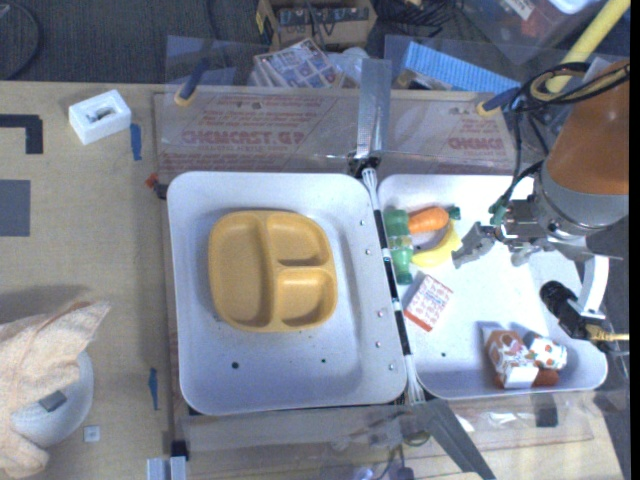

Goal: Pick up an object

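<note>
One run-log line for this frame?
arm: over right bin | gripper: beside banana, carrot | grasp: none seen | left bin: yellow tray

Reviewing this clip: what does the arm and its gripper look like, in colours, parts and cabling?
The arm enters from the right: a broad orange band above a grey wrist section. The gripper is dark grey metal with lighter, silvery parts. Black cables loop beside the wrist, and a white bracket carrying a black cylindrical part hangs below it.

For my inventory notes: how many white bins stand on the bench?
2. The left bin holds a yellow divided plate; the right bin holds the small objects. None seems hidden.
</note>
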Tool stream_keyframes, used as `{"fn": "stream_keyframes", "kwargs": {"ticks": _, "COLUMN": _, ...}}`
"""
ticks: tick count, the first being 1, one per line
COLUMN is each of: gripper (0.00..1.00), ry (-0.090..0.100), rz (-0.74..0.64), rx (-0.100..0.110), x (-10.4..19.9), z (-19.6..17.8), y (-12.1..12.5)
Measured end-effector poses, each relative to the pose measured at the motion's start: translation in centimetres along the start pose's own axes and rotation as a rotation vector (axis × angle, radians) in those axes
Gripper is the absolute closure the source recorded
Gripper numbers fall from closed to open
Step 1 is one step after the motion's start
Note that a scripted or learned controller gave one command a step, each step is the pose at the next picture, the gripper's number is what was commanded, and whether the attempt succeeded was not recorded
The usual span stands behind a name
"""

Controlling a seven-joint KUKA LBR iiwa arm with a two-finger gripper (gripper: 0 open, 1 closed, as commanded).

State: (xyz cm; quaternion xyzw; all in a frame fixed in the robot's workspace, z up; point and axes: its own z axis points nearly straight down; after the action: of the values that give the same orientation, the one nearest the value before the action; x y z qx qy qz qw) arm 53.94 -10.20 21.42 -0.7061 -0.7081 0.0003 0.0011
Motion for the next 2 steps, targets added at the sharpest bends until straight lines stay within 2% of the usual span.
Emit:
{"fn": "stream_keyframes", "kwargs": {"ticks": 1, "gripper": 0.0, "ry": -0.002, "rz": -0.178, "rx": -0.005, "x": -2.1, "z": 11.9, "y": 3.8}}
{"fn": "stream_keyframes", "kwargs": {"ticks": 2, "gripper": 0.0, "ry": -0.003, "rz": -0.213, "rx": -0.008, "x": -1.1, "z": 12.7, "y": 9.1}}
